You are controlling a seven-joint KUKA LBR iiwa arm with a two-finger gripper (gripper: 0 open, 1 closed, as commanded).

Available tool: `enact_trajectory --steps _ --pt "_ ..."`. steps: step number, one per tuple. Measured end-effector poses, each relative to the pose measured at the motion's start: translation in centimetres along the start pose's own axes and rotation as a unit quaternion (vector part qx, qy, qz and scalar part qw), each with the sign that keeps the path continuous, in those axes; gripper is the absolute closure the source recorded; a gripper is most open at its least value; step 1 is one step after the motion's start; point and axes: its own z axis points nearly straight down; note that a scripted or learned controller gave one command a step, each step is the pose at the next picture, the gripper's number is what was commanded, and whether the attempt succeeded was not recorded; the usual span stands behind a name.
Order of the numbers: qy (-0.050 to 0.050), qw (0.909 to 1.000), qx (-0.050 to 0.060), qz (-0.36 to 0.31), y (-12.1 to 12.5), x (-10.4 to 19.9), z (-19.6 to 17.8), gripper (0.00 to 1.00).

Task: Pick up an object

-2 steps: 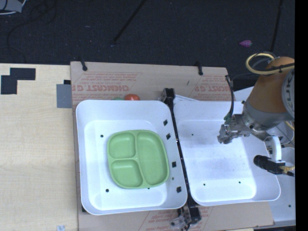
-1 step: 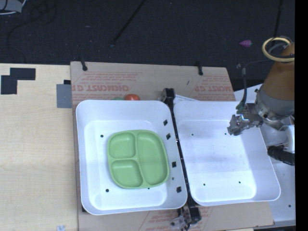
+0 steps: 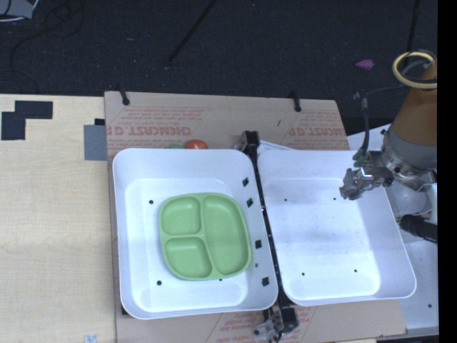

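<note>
A: Where's the target?
B: Green plate point(image 3: 205, 235), flat in left bin point(image 3: 136, 191).
A: Arm?
B: Gripper point(image 3: 355, 184) over right bin's point(image 3: 385, 263) far right edge, holding nothing; jaw state can't tell.
A: Advice?
B: Cross left, grab plate's rim.

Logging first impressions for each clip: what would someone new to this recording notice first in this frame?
The pale green divided plate stands out most, lying flat in the left bin with its three compartments facing up. Next comes the arm's orange band at the right edge, with the gripper low over the back right part of the right bin. A small red-orange object peeks out just behind the left bin's back rim.
</note>
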Motion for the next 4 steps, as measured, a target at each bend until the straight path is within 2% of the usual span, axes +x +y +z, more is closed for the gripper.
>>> enact_trajectory --steps 1,2,4 --pt "0.001 1.0 0.001 -0.002 -0.5 5.7 -0.3 1.0" --pt "0.001 1.0 0.003 -0.002 -2.1 10.5 0.9 1.0" --pt "0.001 1.0 0.001 -0.002 -4.3 20.6 -1.1 1.0"
